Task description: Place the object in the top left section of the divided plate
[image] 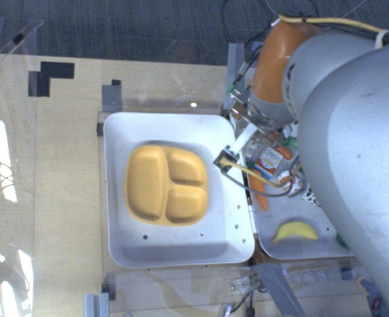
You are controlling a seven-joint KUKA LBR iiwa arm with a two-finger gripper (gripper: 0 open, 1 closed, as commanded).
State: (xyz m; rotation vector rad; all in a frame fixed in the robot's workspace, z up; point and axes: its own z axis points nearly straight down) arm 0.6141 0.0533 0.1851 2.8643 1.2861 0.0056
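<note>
The arm (353, 137) hides most of the right bin (281, 246); the hand's (259, 139) grip, seemingly above clutter (271, 158), cannot be told.

Non-task items: bench, two bins, loose contents of the right-hand bin.

The pale wooden bench (62, 197) bears two shallow white bins side by side, rims touching. A yellow banana (296, 231) lies flat on the floor of the right bin (326, 226), near its front wall. An orange carrot (261, 200) lies near the rim shared with the left bin (237, 240). A black L-shaped mark (49, 76) sits on the bench, well apart from both bins. Dark carpet (128, 18) lies beyond the bench.
</note>
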